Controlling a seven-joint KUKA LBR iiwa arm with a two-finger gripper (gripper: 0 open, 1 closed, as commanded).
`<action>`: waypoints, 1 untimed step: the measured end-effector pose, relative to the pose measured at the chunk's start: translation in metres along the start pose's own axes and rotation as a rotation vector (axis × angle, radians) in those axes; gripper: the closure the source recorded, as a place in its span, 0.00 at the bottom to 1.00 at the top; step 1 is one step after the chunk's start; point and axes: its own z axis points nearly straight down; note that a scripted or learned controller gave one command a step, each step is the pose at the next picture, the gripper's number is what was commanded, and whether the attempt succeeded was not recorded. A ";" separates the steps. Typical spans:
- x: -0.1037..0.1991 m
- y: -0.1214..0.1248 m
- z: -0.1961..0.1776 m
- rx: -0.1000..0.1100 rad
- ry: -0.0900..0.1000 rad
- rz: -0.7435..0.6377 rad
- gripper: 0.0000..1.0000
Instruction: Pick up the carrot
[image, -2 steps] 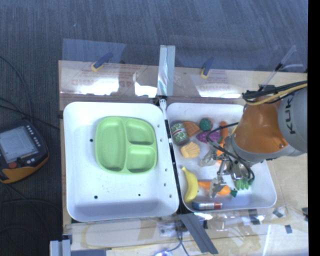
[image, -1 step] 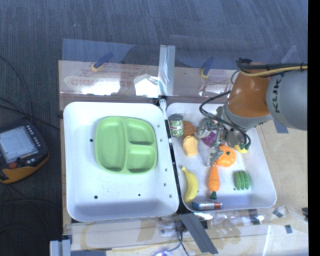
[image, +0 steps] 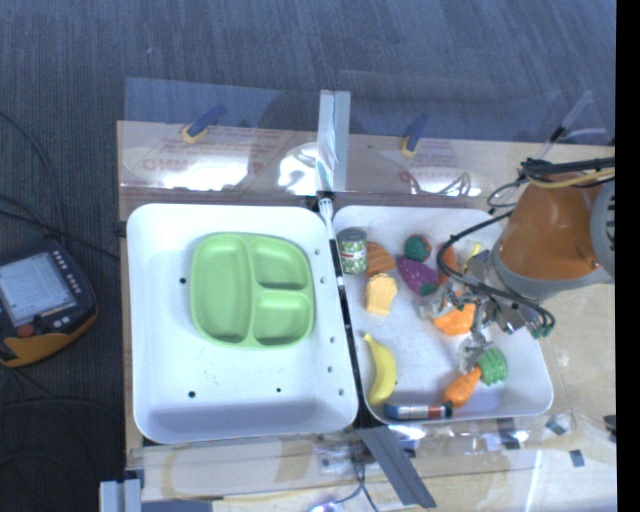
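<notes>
The carrot (image: 464, 385), orange with a green leafy top (image: 492, 365), lies tilted in the front right corner of the right bin (image: 520, 405). My gripper (image: 476, 340) hangs just above and slightly behind the carrot, below the arm's orange band (image: 548, 235). Cables and the wrist hide its tips. Nothing shows held in it.
An orange toy (image: 455, 320) lies just left of the gripper. A banana (image: 381, 368), a marker (image: 418, 410), a yellow toy (image: 381, 294), a purple eggplant (image: 418, 272), a strawberry (image: 417, 246) and a can (image: 352, 250) share the right bin. The left bin holds a green divided plate (image: 252, 288).
</notes>
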 end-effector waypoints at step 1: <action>-0.003 0.000 -0.012 0.004 -0.006 -0.001 1.00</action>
